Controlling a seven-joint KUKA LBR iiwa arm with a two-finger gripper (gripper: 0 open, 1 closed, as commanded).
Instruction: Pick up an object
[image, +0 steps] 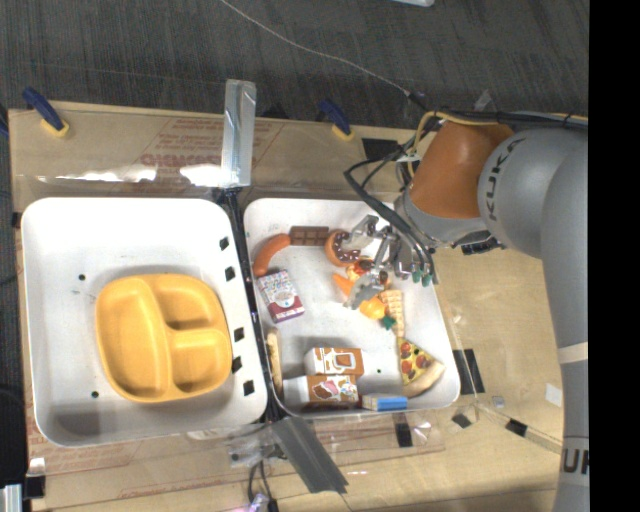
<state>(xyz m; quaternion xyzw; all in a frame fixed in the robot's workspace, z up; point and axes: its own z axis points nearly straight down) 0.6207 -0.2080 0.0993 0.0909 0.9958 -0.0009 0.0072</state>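
Your left bin (40, 300) holds a yellow tray (160, 335); the right bin (300, 215), toy food under the tool (372, 262), whose grip you can't tell.

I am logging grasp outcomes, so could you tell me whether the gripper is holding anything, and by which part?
It cannot be told. The gripper is down among the small toys in the right bin, but nothing is clearly seen between its fingers.

Hand (372, 262) perhaps over toy food (372, 300)
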